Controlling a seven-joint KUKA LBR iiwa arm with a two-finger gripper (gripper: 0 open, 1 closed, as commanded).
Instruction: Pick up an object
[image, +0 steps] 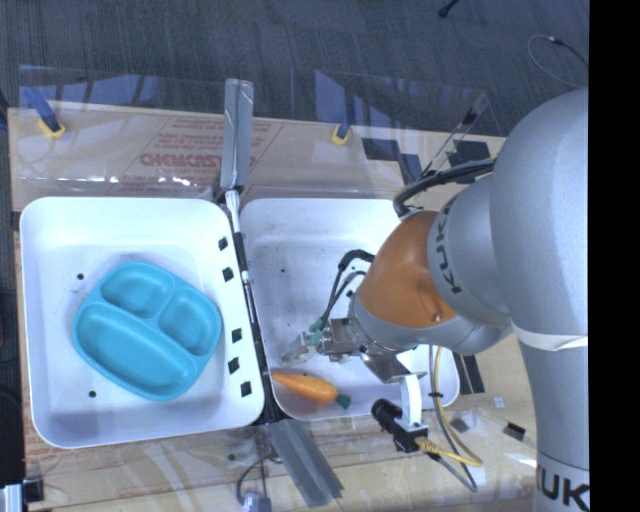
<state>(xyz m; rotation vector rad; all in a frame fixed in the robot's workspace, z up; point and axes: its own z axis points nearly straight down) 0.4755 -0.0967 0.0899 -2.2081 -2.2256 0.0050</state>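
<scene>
The carrot (306, 387) lies on its side near the front wall of the right bin (300, 225), with its green tip pointing right. The gripper (305, 345) hangs just above and behind it; whether it is wide or narrow cannot be told from this angle, and nothing is seen held. The left bin (45, 230) holds a blue tray (147, 329). For a sound pick, centre over the carrot's thick middle, straddle its short axis, and keep clear of the front wall during descent.
</scene>
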